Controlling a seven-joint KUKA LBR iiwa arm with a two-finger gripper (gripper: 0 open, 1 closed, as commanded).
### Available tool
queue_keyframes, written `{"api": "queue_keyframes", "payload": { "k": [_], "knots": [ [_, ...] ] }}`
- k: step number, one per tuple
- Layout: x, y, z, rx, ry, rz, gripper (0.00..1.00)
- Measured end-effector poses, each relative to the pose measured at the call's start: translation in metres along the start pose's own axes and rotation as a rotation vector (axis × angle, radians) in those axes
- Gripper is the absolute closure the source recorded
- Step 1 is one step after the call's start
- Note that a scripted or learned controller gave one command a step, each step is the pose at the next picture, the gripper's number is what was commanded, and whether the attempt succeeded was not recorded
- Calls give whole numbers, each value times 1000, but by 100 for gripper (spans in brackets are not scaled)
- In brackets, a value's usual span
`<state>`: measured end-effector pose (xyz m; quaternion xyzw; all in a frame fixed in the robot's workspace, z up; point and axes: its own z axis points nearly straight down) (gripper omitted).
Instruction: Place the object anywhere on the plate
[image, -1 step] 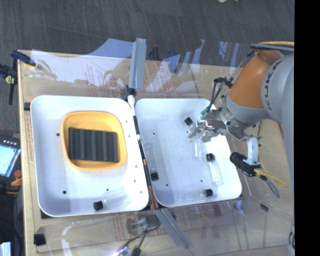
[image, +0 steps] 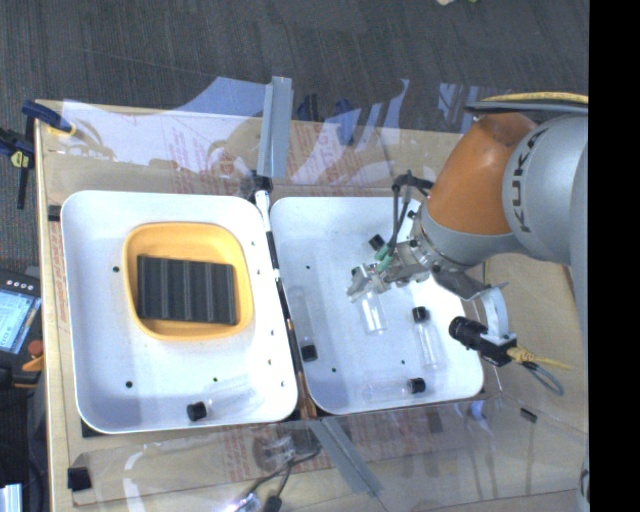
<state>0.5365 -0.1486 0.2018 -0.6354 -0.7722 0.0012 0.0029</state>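
the grey arm (image: 520, 190) with its orange band reaches in from the right and bends down over the right bin (image: 330, 380). its hand (image: 372, 283) sits low over the middle of that bin, close to the white floor. the fingers look like pale, partly see-through pieces, and they blur into the bin behind them, so whether they are spread or closed cannot be told. nothing can be made out between them. a green spot shows just above the hand, near the wrist.

the plate (image: 188, 245) lies in the left bin (image: 90, 380), toward its upper middle. it is yellow with rounded corners, and a dark ribbed rectangle covers its centre. the hand is well apart from the plate, with the rims of the two bins between them.

the object of the task is hard to pick out. a clear, tube-like shape (image: 428, 347) lies on the floor of the right bin, just right of and below the hand, but it is faint against the white and its outline is uncertain. small black pieces sit here and there on both bin floors.

the arm's upper part is cut off at the right edge. a black cylinder (image: 478, 338) juts from the arm over the right bin's right rim. the surface (image: 150, 140) under the bins carries glare and reflections that muddle its detail.
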Motion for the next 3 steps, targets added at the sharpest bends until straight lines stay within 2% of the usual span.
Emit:
{"api": "queue_keyframes", "payload": {
  "k": [1, 2, 3],
  "knots": [
    [80, 48, -45, -3, -3, -177, 100],
    [107, 93, 11, 0, -2, -285, 100],
    [107, 93, 11, 0, -2, -285, 0]
  ]
}}
